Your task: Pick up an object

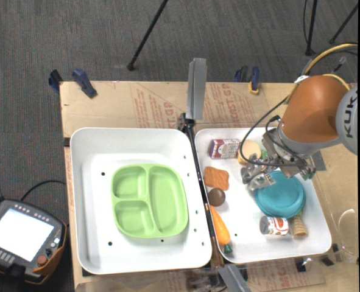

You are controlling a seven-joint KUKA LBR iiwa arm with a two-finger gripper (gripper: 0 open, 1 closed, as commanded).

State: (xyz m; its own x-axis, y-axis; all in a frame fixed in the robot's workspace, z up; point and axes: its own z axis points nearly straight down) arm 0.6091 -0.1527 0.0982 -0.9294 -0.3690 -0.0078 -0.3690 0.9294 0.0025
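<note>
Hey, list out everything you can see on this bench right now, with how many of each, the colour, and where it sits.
Shallow white plastic bins: 2, white, side by side on the bench; left bin, right bin.
Divided plastic plate: 1, light green, middle of left bin.
Small carton: 1, maroon and white, top left of right bin.
Flat cookie-like piece: 1, orange-brown, below the carton.
Round ball-like item: 1, dark brown, below the cookie-like piece.
Toy carrot: 1, orange, left edge of right bin.
Round dish: 1, teal, right bin centre.
Small can: 1, white and red, lying below the dish.
Handheld pendant: 1, grey with orange trim, floor at lower left.
Robot gripper: 1, grey metal, above the right bin.
</note>
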